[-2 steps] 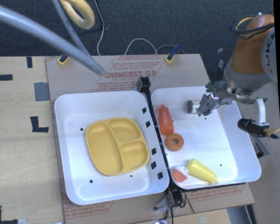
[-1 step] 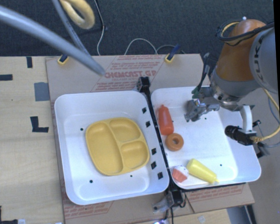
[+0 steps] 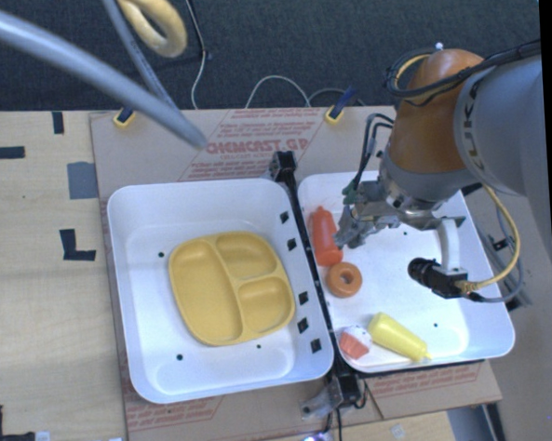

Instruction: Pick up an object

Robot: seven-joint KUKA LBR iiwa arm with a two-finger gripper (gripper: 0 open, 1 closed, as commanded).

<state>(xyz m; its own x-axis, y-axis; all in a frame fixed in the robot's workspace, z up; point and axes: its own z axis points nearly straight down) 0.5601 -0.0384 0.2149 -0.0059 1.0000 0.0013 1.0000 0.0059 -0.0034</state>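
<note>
Orange cylinder: right bin, far-left, along the divider.
Gripper: just right of that cylinder; finger state cannot be told.
Orange ring: near side of cylinder.
Yellow divided plate: left bin.

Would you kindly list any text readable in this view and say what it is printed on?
"CHEMCAST GP", partly legible, in red on the brown sheet under the bins; its first letter is hidden.
Smaller red print near that sheet's lower edge: too blurred to read.
</note>
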